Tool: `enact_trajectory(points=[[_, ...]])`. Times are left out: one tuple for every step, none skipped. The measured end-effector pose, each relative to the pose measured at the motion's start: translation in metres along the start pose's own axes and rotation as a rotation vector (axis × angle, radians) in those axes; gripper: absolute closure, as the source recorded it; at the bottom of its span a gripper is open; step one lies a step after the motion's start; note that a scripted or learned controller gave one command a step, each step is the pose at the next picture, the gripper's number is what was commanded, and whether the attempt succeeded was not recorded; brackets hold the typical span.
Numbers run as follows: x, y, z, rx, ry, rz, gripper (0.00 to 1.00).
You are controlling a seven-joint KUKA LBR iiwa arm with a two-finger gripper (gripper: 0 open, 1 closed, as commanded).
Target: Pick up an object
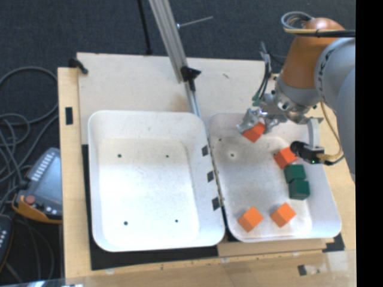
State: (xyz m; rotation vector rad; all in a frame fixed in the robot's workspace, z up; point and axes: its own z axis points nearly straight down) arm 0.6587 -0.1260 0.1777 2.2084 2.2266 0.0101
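An orange block [254, 132] sits between the fingers of the gripper [255, 126], which is closed on it at the far end of the right bin [239, 178], near that bin's back rim; whether the block is lifted clear of the bin floor or resting on it cannot be told from this slanted view. The grey arm [335, 70] reaches in from the right, its orange band [302, 55] just above the wrist, and a black cable loops down beside it. Other blocks lie loose in the same bin: a second orange block [285, 157] to the right of the gripper, two dark green blocks [296, 180] touching each other just below it, and two more orange blocks near the front rim, one at the left [251, 219] and one at the right [283, 214], a little apart. The left bin [149, 178] lies side by side with the right one, their inner rims touching. Both bins rest on a pale wooden worktop [131, 82]. A slanted metal rail [170, 37] rises from the worktop behind the bins. On the dark floor to the left are coiled cables [24, 118] and a handheld controller [40, 187] with an orange edge.
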Motion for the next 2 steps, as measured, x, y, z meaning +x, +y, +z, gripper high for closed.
enact_trajectory(points=[[0.094, -0.023, -0.020, 0.008, 0.003, -0.001, 1.00], [0.176, -0.037, -0.054, 0.005, 0.003, -0.002, 1.00]])
